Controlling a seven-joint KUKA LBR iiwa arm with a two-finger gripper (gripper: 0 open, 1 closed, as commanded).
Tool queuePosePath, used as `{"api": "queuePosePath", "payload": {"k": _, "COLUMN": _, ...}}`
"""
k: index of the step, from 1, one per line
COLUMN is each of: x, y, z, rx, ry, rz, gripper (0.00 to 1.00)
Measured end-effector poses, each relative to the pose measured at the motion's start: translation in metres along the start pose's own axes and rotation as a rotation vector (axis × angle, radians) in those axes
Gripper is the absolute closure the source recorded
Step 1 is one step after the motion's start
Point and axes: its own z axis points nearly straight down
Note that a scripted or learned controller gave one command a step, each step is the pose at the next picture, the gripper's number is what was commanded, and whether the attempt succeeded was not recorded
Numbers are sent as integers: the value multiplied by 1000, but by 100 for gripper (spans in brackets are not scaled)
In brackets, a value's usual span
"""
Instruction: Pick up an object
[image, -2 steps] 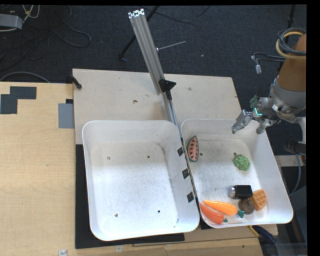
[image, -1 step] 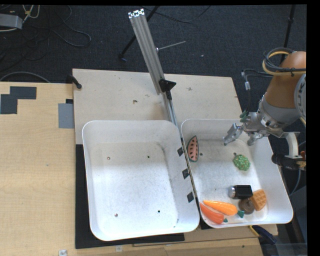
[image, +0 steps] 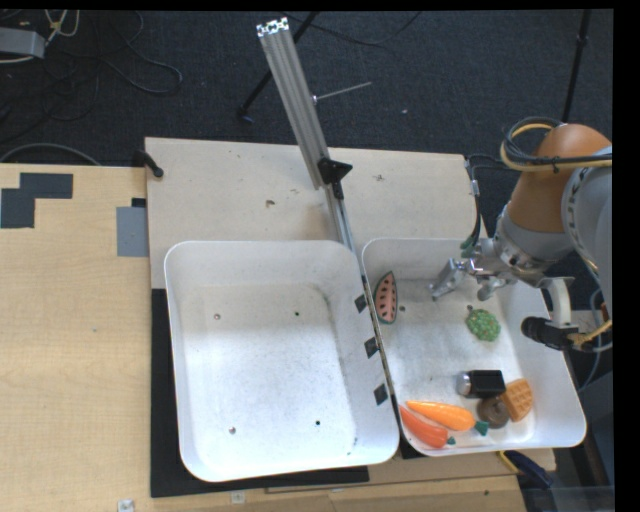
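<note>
Jaws stand parted with nothing between them. The metal two-finger gripper (image: 462, 278) hangs over the upper part of the right-hand shallow white bin (image: 560, 428). Nearest candidate: a small green knobbly lump (image: 484, 325), just below-right of the fingertips; a red watermelon-slice toy (image: 386, 297) lies leftward against the wall. Assessed stage: approach, no grasp made. Next move requires centring over one object, then descending.

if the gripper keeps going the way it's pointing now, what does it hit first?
The gripper points toward the view's left and slightly down. First in that line looks to be the watermelon slice by the right bin's left wall. Height is unclear from this single view, so it could pass above it.
</note>
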Motion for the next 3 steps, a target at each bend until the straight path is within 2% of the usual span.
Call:
{"api": "queuePosePath", "payload": {"k": 1, "x": 2, "y": 0, "z": 25, "rx": -1, "ry": 0, "rz": 0, "gripper": 0}}
{"api": "queuePosePath", "payload": {"k": 2, "x": 2, "y": 1, "z": 13, "rx": -3, "ry": -1, "rz": -2, "gripper": 100}}
{"api": "queuePosePath", "payload": {"k": 3, "x": 2, "y": -1, "z": -30, "rx": -10, "ry": -3, "rz": 2, "gripper": 100}}
